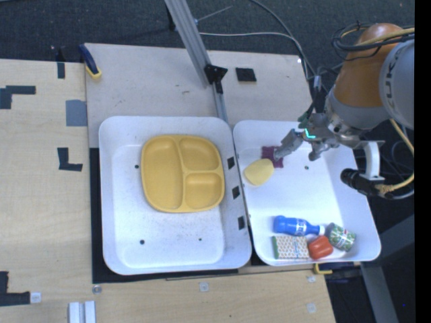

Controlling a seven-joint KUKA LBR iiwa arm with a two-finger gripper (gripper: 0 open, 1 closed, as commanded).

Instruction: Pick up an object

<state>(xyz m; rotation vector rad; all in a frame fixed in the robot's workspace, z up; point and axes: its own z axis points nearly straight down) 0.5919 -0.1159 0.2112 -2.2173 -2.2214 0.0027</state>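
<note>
Yellow lemon-shaped object [258,172]: lies at the right bin's [337,200] left edge, near its far corner, beside a maroon item [268,153]. Gripper [300,148]: I see fingers spread, nothing between them, hovering just beyond. Approach step, I judge; next I must lower and close.

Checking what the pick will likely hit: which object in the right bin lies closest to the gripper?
The maroon object, just left of the gripper; the yellow lemon-like object sits slightly farther, the rest cluster at the bin's near end.
</note>
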